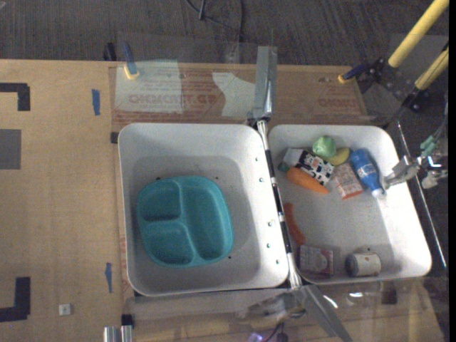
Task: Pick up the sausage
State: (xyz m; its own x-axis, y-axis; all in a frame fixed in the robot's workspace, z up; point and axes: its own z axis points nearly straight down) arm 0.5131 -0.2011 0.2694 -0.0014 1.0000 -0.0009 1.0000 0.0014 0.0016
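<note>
In the camera view, the gripper [399,172] is hanging over the right rim of the right bin [406,258], and at this size I cannot tell whether it is spread or closed. Its tip is sitting just beside the blue bottle [365,171], and contact is too close to call. Crowding the far end of that bin, a green item [325,146], a yellow piece [340,155], a black-and-white carton [312,164], an orange carrot [308,181] and a small pale box [347,182] are lying packed together. Nearer the front, a pinkish packet [317,259] and a grey can [363,263] are resting side by side. The sausage [291,222], thin and reddish, is lying along the bin's left wall, well apart from the gripper. In the left bin [142,144], a teal divided plate [184,220] is lying flat.
</note>
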